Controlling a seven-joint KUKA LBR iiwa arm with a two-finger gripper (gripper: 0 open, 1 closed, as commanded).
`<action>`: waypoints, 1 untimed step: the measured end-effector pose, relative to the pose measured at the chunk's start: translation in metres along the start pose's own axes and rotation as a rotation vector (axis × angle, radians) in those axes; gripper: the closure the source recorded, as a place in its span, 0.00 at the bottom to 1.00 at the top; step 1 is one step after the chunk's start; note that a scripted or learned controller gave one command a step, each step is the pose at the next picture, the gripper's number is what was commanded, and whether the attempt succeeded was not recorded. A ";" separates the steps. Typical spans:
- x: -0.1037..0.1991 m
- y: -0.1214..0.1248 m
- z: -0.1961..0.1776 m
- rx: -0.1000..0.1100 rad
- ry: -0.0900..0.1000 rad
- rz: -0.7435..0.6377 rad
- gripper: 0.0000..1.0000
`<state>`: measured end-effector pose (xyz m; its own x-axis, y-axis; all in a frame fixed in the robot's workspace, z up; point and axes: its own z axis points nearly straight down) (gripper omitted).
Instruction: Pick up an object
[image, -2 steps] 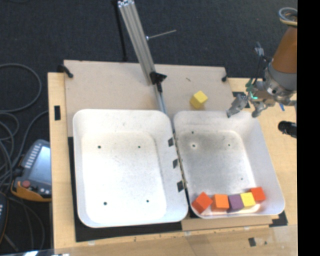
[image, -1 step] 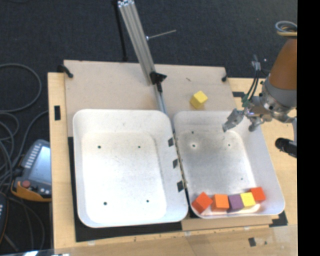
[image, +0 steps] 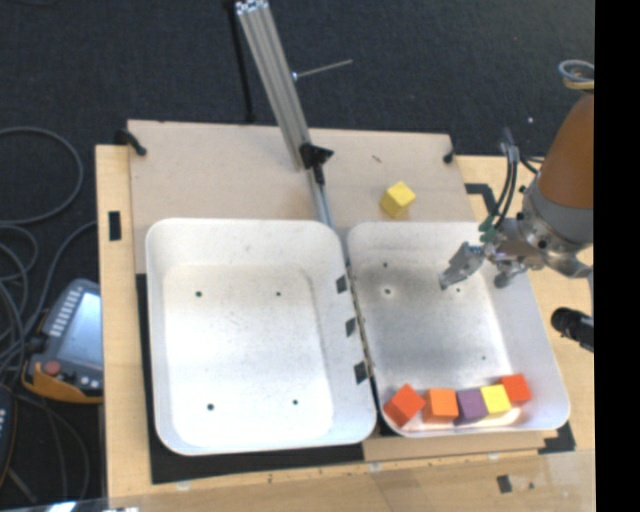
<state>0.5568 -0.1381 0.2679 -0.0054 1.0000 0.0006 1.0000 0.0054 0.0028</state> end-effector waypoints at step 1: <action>0.051 -0.072 0.050 0.010 0.002 0.002 0.00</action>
